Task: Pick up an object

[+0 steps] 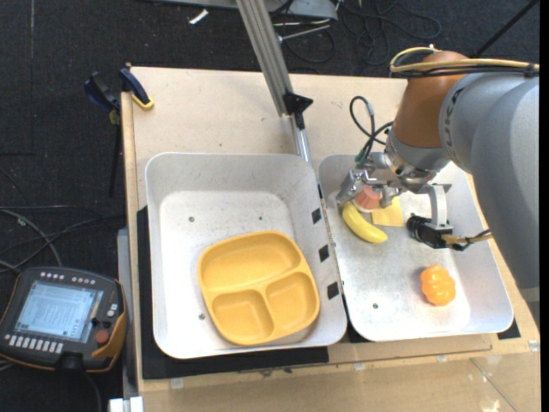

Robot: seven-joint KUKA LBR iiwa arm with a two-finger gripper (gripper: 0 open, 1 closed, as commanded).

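The arm's gripper point(371, 192) hangs low over the far left part of the right bin point(480, 312), directly above a small pink object point(368, 199); whether it grips anything cannot be told from this angle. A banana point(364, 225) lies just in front of the gripper, touching a pale yellow block point(390, 215). An orange pepper-like toy point(438, 285) sits well apart, nearer the front. The left bin point(171, 196) holds a yellow three-compartment tray point(257, 287).

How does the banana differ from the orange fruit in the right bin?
The banana is long, curved and yellow; the orange fruit is rounder and orange. The banana lies just under the gripper, while the orange fruit sits apart, nearer the bin's front. Both rest in the right bin.
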